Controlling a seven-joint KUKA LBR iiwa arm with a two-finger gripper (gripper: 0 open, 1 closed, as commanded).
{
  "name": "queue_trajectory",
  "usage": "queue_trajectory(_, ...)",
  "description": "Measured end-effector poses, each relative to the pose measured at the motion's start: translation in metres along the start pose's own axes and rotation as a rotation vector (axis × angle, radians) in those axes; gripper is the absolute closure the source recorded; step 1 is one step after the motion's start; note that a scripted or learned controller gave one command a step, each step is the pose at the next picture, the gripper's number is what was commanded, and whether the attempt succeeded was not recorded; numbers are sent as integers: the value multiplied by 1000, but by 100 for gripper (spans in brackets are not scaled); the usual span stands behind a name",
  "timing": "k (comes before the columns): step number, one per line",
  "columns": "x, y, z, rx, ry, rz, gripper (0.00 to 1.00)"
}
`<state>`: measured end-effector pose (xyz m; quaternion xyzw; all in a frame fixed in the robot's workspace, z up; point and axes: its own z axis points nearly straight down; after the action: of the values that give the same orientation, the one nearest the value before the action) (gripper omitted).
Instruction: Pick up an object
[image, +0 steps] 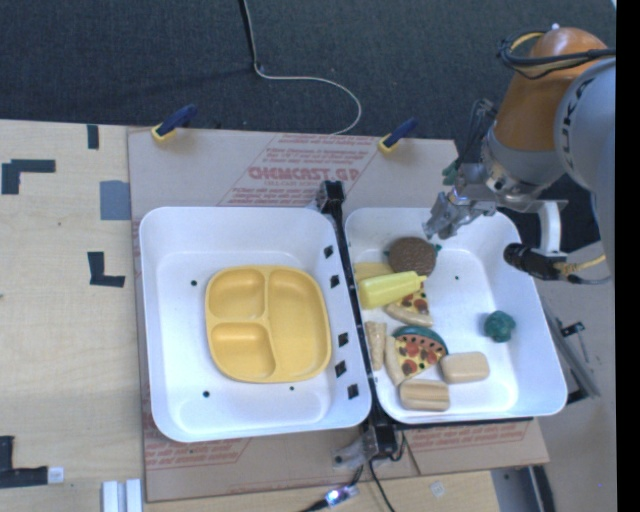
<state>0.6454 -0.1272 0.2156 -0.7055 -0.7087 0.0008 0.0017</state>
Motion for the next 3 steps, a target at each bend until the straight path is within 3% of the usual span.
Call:
queue_trajectory(2, 104, -49, -7, -1, 1, -2, 100)
queue_trajectory(3, 94, -47, -8, -2, -1, 2, 100)
